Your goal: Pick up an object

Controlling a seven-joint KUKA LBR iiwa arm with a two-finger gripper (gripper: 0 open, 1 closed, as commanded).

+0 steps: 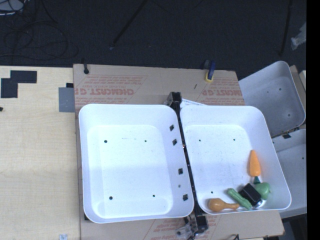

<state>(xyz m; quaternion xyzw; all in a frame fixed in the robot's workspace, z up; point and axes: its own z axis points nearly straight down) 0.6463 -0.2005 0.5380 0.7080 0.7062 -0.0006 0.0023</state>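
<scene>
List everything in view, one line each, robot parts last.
white bins: 2, white, side by side on the cardboard; left bin, right bin
carrot-shaped toy: 1, orange, right bin, near its right wall
gourd-shaped toy: 1, orange-tan, right bin, front edge
green toys: about 2, green, right bin's front right corner
black block: 1, black, lying on the green toys
cardboard sheet: 1, brown, under both bins
clamp: 1, blue and yellow, cardboard's back edge
</scene>
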